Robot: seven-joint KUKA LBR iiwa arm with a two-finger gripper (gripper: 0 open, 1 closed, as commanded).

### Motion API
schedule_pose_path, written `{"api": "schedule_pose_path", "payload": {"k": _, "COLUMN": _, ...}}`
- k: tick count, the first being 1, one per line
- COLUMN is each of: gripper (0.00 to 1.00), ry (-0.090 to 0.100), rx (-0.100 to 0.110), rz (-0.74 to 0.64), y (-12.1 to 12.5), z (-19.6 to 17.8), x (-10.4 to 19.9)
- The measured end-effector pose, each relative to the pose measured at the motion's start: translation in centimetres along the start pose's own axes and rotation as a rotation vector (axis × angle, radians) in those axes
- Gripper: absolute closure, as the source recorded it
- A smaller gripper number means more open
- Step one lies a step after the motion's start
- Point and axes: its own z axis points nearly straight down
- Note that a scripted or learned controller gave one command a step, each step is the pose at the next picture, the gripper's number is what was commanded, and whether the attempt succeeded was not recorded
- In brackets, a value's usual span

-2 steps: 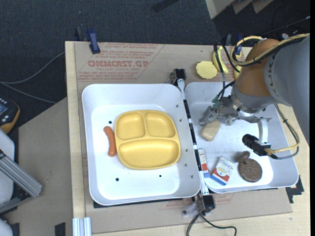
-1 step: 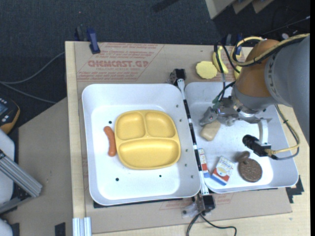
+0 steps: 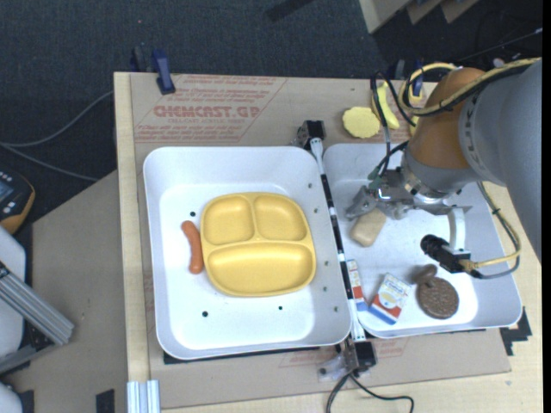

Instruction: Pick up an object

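— Beige and blunt-cornered, that little block [image 3: 368,228] looks like foam or a bread chunk to me: light, a bit soft, not slippery. I would take it across its short sides, gently.

— Where is it from the gripper [image 3: 385,198]?

— Right beneath the tips and slightly toward the divider, in the right bin [image 3: 499,308], touching or nearly touching the metal. I judge it the nearest target.

— Has the gripper closed on it?

— I cannot tell. The wrist blocks my view, so I won't claim a hold.

— Anything else nearby?

— On the far side of the gripper from the divider, toward the bin's front edge, lie a brown cookie-like disc [image 3: 438,298] and a small carton [image 3: 390,299]. The yellow tray [image 3: 256,243] and orange sausage [image 3: 194,247] sit well apart in the left bin [image 3: 172,317].
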Motion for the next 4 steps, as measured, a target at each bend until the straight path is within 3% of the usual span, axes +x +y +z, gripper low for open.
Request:
{"api": "schedule_pose_path", "payload": {"k": 1, "gripper": 0.00, "ry": 0.000, "rx": -0.001, "rz": 0.000, "y": 0.4, "z": 0.0, "x": -0.3}}
{"api": "schedule_pose_path", "payload": {"k": 2, "gripper": 0.00, "ry": 0.001, "rx": 0.011, "rz": 0.007, "y": -10.7, "z": 0.1, "x": -1.8}}
{"api": "schedule_pose_path", "payload": {"k": 3, "gripper": 0.00, "ry": -0.002, "rx": -0.006, "rz": -0.003, "y": -2.5, "z": -0.1, "x": -0.5}}
{"api": "schedule_pose_path", "payload": {"k": 4, "gripper": 1.00, "ry": -0.001, "rx": -0.002, "rz": 0.001, "y": -2.8, "z": -1.0, "x": -0.6}}
